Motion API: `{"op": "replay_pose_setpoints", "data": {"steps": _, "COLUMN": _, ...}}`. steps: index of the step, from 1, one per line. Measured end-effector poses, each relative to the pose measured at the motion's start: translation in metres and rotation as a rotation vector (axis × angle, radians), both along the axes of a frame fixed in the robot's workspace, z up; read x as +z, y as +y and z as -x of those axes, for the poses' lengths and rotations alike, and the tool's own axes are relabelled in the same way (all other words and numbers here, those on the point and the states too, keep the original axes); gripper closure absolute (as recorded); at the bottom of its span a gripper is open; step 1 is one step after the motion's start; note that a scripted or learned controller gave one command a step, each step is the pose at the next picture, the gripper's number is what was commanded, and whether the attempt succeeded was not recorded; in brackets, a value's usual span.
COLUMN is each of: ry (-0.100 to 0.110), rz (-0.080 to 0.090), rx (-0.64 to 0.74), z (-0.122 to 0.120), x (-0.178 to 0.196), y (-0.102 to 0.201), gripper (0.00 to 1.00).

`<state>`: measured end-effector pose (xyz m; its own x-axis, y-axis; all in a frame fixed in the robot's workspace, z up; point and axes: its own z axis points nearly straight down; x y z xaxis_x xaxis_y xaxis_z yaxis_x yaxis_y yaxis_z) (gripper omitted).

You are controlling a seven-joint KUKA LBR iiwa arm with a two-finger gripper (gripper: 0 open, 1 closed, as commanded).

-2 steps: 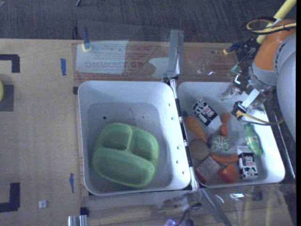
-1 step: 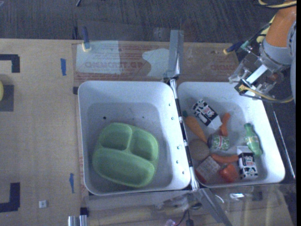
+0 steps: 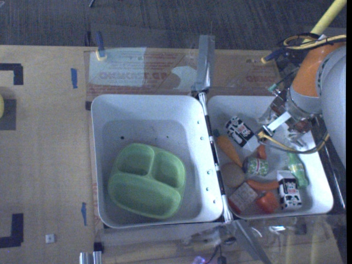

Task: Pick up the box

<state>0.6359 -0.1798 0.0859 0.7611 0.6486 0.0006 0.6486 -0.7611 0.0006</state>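
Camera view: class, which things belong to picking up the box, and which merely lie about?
Job: black-and-white cow-patterned cardboard box; second cow-patterned box; grey arm's gripper.
Lying about: green sectioned plastic plate; orange plastic carrot; green round can.

brightness: even, medium, slightly cool cast; floor (image 3: 165, 10) at top reads dark
source: diffuse overhead, no hard beam
shadows: soft, short, under green tray (image 3: 146, 180) and inside left bin (image 3: 104, 114) walls
glare: pale sheen on clear panel (image 3: 124, 67) above bins; arm (image 3: 333, 87) shell near blown out
sharpness: soft overall, small items in right bin (image 3: 324, 202) smeared, labels unreadable
edges: mild blur toward corners; worktop (image 3: 44, 147) lines look straight
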Motion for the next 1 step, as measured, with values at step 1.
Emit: {"op": "replay_pose_setpoints", "data": {"steps": 1, "ry": 0.002, "rz": 0.0, "rx": -0.178, "z": -0.0014, "x": -0.0012, "y": -0.0036, "gripper": 0.0}}
